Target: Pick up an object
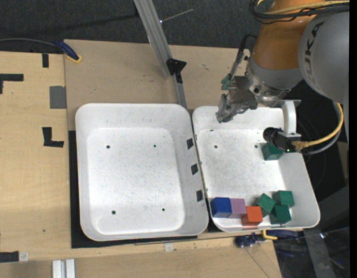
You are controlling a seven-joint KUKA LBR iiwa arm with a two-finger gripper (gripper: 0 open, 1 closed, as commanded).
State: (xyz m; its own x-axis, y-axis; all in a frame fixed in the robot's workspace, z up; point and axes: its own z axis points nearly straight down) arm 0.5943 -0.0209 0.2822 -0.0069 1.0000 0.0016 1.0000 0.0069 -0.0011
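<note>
Arm reaches in from the right; the tool point(229, 110) hangs over the far-left corner of the right bin point(236, 155), tips pointing down and a bit left. Nothing visible between its fingers, so it carries nothing. How wide it stands: can't tell from this angle, the tips blur together against the bin rim.

Candidates all sit in the right bin. Lone green block point(271, 151) lies by the right wall, abt mid-depth, just under the black cable fitting point(275, 136) on the arm. The rest cluster along the near edge: blue cube point(221, 206) at the left end, purple cube point(238, 205) touching it, orange cube point(253, 214) just right and nearer, then three more green blocks point(275, 205) packed toward the near-right corner. Left bin point(132, 167) holds no blocks.

Key relation: every block lies nearer than the tool, none under it. The lone green one is closest, to the right and somewhat nearer, and stands apart from the others, so prob the cleanest grab, tho it's tight to the wall and the fitting. The near-edge group is well apart from the tool, straight toward the near side; blocks there touch each other, so fingers may not fit between. Blocks look roughly cubic, no clear long axis. Judgement: pick not yet started; the tool needs to travel before descending.
</note>
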